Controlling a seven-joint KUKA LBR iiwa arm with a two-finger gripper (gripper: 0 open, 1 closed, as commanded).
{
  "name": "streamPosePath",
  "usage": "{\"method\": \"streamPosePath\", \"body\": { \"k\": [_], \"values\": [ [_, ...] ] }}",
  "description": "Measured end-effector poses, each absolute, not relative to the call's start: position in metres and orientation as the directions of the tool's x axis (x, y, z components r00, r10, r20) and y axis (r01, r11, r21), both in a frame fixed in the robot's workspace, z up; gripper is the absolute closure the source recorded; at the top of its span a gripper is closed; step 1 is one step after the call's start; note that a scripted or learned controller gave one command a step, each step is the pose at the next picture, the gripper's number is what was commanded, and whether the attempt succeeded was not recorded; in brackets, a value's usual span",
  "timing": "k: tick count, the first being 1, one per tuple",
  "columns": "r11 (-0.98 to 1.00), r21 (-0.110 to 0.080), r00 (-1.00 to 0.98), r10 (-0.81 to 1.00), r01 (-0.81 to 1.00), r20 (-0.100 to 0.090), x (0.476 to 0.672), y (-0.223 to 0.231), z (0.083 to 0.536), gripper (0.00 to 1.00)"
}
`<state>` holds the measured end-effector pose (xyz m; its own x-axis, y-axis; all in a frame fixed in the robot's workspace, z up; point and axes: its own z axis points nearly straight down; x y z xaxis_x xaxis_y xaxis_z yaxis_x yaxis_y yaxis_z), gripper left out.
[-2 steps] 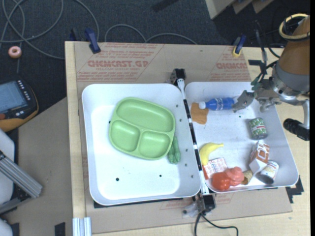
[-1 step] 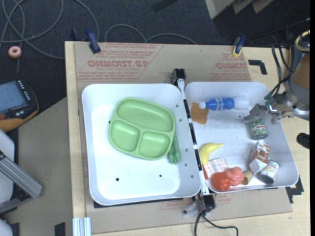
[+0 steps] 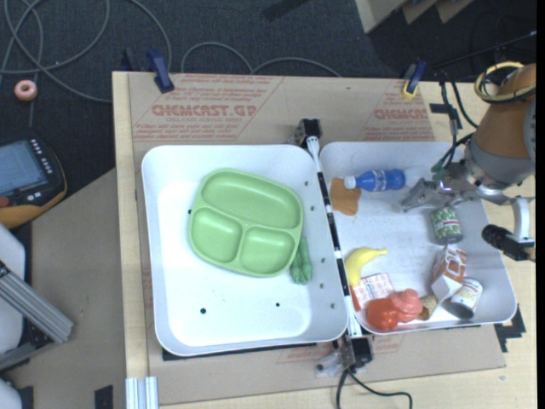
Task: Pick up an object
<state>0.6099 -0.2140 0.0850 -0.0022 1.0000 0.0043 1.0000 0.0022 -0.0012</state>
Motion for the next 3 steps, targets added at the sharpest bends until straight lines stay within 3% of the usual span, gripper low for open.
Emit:
{"method": "streamPosePath", "body": {
  "k": [1, 2, 3],
  "values": [
    [-0.001, -0.001, 0.001, 1.000, 1.000, 0.001, 0.577, -0.202, 0.085, 0.00],
    [-0.001, -0.001, 0.001, 1.000, 1.000, 0.000, 0.524, -0.196, 0.084, 0.00],
    [0.002, 0.001, -0.002, 1.000, 1.000, 0.001, 0.597, -0.121, 0.085, 0.00]
  ]
}}
